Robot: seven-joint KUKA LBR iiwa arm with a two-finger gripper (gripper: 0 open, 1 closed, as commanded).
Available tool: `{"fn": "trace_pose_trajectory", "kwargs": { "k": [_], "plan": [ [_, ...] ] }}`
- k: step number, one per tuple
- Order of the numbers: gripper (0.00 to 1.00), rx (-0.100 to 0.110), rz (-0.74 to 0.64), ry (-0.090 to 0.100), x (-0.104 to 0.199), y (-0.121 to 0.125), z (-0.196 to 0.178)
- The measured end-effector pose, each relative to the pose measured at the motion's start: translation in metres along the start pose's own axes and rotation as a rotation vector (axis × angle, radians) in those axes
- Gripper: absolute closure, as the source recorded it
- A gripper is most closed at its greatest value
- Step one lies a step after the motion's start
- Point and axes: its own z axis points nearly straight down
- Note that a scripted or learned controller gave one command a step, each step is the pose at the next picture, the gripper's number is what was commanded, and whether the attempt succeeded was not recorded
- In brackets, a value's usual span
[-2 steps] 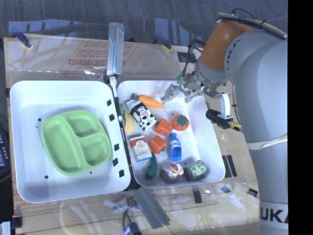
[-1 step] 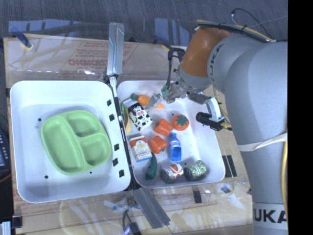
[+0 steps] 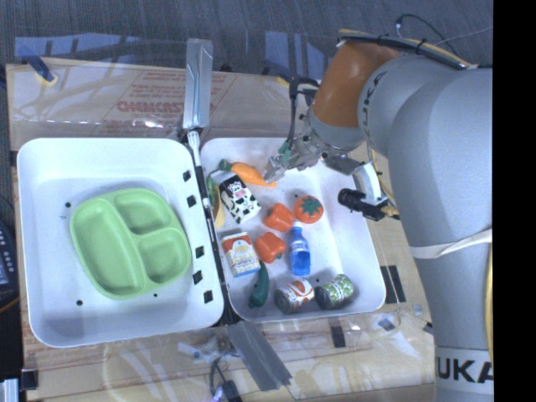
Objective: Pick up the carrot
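Note:
The orange carrot (image 3: 246,173) with a green top lies near the back left of the right bin (image 3: 368,249), its thick end pointing left. My gripper (image 3: 279,165) hangs low just right of the carrot's thin end, at or very close to it. The grey arm with its orange band (image 3: 352,86) comes in from the right above the bin's back edge. I cannot see the carrot held or lifted; it rests on the bin floor.
Just in front of the carrot stands a cow-print carton (image 3: 237,199). Two orange peppers (image 3: 279,217), a tomato (image 3: 308,209), a blue bottle (image 3: 300,252), a small box (image 3: 240,255), a green vegetable (image 3: 260,289) and two cans (image 3: 294,295) crowd the right bin. A green divided plate (image 3: 130,241) lies in the left bin (image 3: 42,166).

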Motion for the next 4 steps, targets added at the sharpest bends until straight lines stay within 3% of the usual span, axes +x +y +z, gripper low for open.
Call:
{"fn": "trace_pose_trajectory", "kwargs": {
  "k": [1, 2, 3, 4],
  "plan": [
    [1.0, -0.004, 0.001, -0.002, -0.002, -0.025, -0.133],
    [0.0, 0.001, 0.002, 0.001, -0.002, -0.026, -0.13],
    [0.0, -0.012, 0.024, -0.006, 0.028, 0.013, -0.002],
    [0.0, -0.018, -0.134, -0.012, 0.033, 0.018, 0.007]
  ]
}}
